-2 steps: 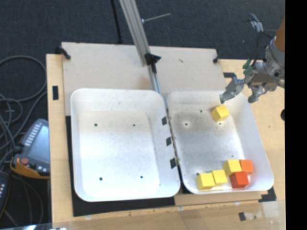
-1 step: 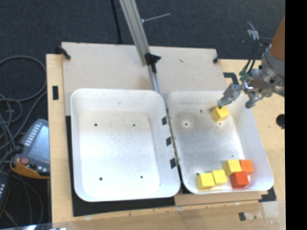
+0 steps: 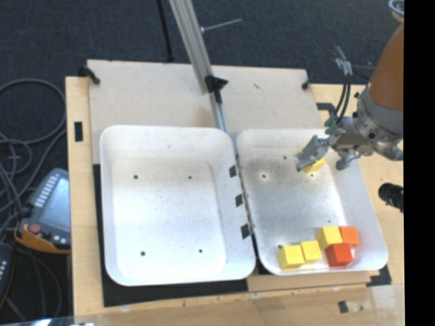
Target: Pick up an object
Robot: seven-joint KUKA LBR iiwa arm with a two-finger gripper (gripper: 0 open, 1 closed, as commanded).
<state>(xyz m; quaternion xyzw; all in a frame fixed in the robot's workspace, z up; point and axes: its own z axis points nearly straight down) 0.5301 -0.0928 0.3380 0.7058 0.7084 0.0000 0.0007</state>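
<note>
Two shallow white bins were seen from above, side by side on a pale wooden counter [image 3: 272, 97]. The right bin [image 3: 353, 202] is taken as the landmark for what follows.

The left bin [image 3: 115, 182], touching the right bin's left wall, held nothing that could be picked up. A metal pole [image 3: 194, 39] rose at a slant from behind the seam between the two bins.

The arm [image 3: 387, 73], grey with an orange band, was reached in over the right bin's far right corner. The hand [image 3: 325, 156] was held above the far part of that bin. A small yellow block [image 3: 314, 163] was seen at the fingertips, seemingly pinched between them in a narrow grip. Whether it was lifted clear of the bin floor or resting on it could not be told from this slanted view.

In the near right corner of the right bin, well apart from the hand, a cluster was left untouched: three yellow blocks [image 3: 302, 252] and two orange blocks [image 3: 341, 246], packed close together.

As a judgement, the task was well advanced: a block appeared to be gripped. What was left was a clean lift, with the grip proven by the block being carried up.
</note>
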